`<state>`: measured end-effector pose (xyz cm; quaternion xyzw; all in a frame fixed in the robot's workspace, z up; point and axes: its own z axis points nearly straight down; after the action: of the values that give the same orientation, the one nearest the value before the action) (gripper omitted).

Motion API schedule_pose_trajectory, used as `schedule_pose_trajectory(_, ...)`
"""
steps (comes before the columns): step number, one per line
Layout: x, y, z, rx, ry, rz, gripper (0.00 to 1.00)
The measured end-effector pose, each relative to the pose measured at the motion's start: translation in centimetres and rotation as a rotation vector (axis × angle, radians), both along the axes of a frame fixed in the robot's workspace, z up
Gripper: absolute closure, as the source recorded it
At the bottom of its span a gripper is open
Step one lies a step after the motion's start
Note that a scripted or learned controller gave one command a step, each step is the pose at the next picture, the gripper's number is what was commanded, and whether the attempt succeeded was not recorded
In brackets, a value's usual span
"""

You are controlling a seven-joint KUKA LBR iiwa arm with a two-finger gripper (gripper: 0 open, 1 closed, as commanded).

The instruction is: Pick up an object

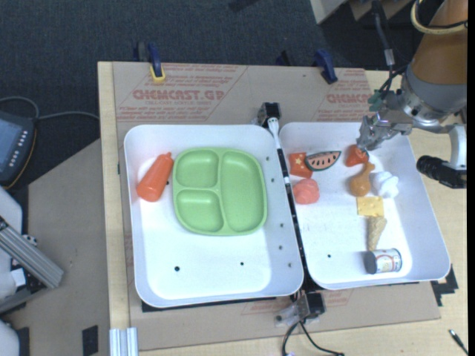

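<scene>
The hand (369, 141) partly hides a small red object (357, 155).

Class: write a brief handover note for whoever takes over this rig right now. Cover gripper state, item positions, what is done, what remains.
Gripper: low over the right bin's far edge, beside a small red toy; finger state unclear, no grasp visible.
Right bin: watermelon slice, pink ball, cheese wedge, ice-cream cone, small can.
Left bin: green divided plate, orange bottle.
Done: nothing lifted.
Left: grasp and lift one object.
</scene>
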<state>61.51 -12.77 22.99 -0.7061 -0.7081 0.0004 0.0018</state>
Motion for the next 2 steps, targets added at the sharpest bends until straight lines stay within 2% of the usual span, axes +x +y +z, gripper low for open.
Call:
schedule_pose_trajectory(1,-4.9,3.1,0.0,0.0,0.002,-0.001,1.0)
schedule_pose_trajectory(2,-6.0,5.6,-0.3,0.0,0.0,0.0,1.0)
